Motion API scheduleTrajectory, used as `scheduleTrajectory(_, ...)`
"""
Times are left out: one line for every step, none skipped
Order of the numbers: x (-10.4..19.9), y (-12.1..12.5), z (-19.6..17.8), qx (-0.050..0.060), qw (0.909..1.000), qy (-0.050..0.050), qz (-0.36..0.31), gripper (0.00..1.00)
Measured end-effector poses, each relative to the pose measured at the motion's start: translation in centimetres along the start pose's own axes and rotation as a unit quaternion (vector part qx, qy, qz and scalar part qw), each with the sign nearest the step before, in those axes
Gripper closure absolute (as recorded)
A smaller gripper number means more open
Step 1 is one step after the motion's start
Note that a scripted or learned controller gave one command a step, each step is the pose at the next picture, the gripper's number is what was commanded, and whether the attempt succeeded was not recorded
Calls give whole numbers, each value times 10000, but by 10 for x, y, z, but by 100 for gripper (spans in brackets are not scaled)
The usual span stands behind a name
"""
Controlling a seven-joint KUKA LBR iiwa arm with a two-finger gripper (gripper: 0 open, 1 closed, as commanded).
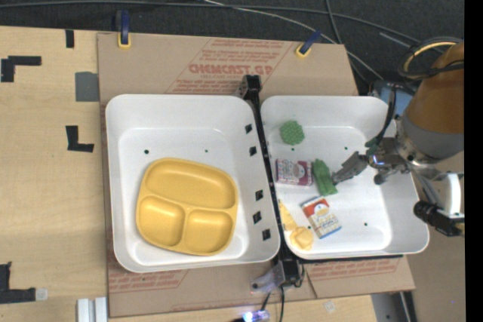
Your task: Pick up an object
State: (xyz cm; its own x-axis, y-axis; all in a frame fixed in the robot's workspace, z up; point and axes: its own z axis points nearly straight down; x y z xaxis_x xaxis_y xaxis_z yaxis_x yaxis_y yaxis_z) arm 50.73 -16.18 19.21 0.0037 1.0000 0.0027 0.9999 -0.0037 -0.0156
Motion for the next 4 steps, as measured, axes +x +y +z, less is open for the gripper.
scheduleTrajectory(1,3,-8,-68,10000,-13,-22,0)
scheduleTrajectory(-2,3,56,-48,10000,-9,-18,0)
scheduleTrajectory(-2,6,107,-91,10000,-18,-19,0)
scheduleTrajectory(-2,6,95,-101,9999,-30,-25,100)
